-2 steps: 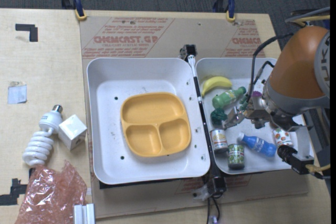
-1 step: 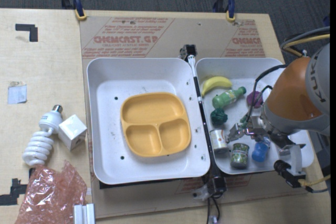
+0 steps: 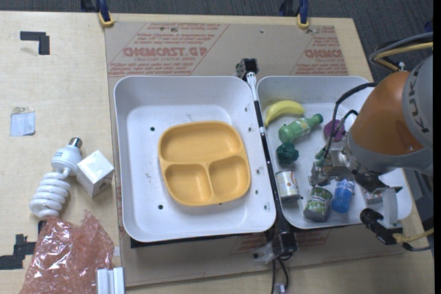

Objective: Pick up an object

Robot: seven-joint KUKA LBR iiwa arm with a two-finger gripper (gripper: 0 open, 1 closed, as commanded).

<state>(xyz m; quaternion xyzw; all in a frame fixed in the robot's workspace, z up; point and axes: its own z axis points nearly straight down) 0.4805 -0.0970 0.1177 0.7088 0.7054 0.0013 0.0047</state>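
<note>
The right bin (image 3: 275, 94) holds several small items: a yellow banana (image 3: 284, 109), a green bottle (image 3: 300, 127), a dark green lump (image 3: 287, 153), a silver can (image 3: 286, 186), a small green-topped jar (image 3: 318, 205), a blue bottle (image 3: 342, 195) and a purple piece (image 3: 334, 127). My gripper (image 3: 329, 172) reaches down into this bin from the right. It hangs just above the jar and the blue bottle, right of the can. The arm's orange band (image 3: 386, 122) hides the bin's right part.
The left bin (image 3: 131, 148) bears a yellow divided plate (image 3: 204, 163). Outside the bins at the left lie a spiral light bulb (image 3: 55, 182), a white cube (image 3: 95, 173) and a crumpled pink wrapper (image 3: 65, 258). Clamps (image 3: 103, 10) hold the board's far edge.
</note>
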